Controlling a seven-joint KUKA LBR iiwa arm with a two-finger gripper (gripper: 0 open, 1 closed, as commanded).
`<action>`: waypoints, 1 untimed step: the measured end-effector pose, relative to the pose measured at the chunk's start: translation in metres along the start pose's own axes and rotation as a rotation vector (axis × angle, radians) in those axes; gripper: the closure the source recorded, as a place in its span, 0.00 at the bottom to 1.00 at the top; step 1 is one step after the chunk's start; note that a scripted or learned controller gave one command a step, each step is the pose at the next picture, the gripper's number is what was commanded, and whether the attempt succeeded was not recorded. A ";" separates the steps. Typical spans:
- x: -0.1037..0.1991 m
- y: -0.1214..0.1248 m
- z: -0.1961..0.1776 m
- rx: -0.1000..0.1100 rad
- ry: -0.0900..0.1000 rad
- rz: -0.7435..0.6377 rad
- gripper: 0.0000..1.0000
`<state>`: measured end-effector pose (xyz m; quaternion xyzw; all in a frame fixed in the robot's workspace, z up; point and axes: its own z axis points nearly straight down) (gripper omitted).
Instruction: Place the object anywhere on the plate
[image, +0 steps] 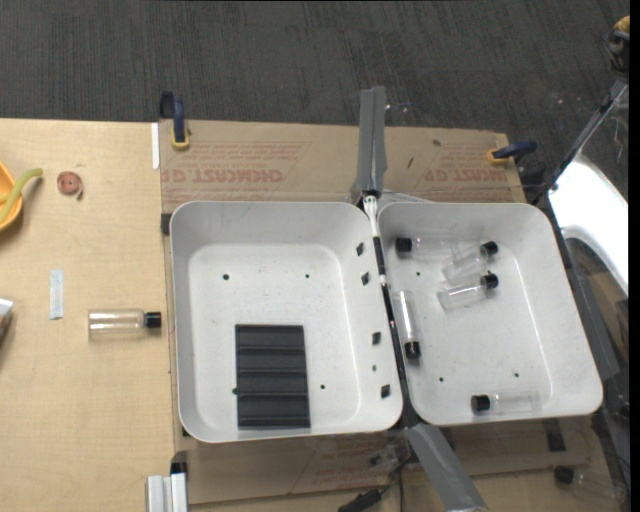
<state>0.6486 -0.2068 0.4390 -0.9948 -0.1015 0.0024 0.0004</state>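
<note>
Your clear vials (468, 283) lie clustered and could roll or slip before reaching the dark ridged plate (270, 376).

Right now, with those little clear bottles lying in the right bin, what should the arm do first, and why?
Probably reach down over one clear black-capped vial in the right white bin. Several vials lie there, none on the dark ribbed plate in the left white bin.
</note>
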 end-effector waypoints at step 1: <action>-0.065 0.003 -0.001 0.001 0.000 0.004 0.00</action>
